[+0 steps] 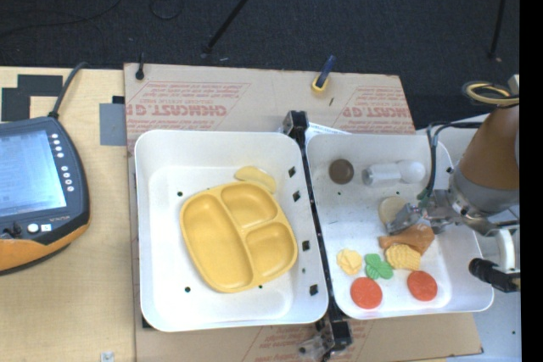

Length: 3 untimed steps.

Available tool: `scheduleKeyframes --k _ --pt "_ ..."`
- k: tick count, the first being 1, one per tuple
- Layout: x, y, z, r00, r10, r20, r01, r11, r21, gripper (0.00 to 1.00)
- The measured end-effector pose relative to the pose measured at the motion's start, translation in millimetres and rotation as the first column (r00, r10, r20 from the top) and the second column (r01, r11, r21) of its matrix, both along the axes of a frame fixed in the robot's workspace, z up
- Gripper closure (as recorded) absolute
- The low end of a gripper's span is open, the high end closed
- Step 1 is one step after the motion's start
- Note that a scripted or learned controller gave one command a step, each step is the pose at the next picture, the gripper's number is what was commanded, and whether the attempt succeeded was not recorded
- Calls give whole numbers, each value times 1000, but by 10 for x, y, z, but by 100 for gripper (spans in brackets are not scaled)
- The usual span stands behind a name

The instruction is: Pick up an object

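Cardboard sheet under the 2 white bins reads "CHEMCAST GP", upside down.

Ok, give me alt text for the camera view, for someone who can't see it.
A grey robot arm reaches from the right into the right white bin, its claw low over an orange-brown piece among small toy foods, including two red rounds and a green piece. The left white bin holds a yellow divided plate.
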<state>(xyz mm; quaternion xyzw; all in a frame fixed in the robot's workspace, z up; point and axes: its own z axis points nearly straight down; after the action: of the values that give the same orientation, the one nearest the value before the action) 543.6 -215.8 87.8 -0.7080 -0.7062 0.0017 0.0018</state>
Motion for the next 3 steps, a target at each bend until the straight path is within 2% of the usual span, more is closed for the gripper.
scheduleKeyframes --k 1,2,3 --pt "-356 698 1964 1000 8 17 -8 1000 0 0" --pt "-368 671 1964 1000 2 1 -2 1000 2 100" --pt "-682 1449 3089 1000 11 12 -11 1000 1 100"
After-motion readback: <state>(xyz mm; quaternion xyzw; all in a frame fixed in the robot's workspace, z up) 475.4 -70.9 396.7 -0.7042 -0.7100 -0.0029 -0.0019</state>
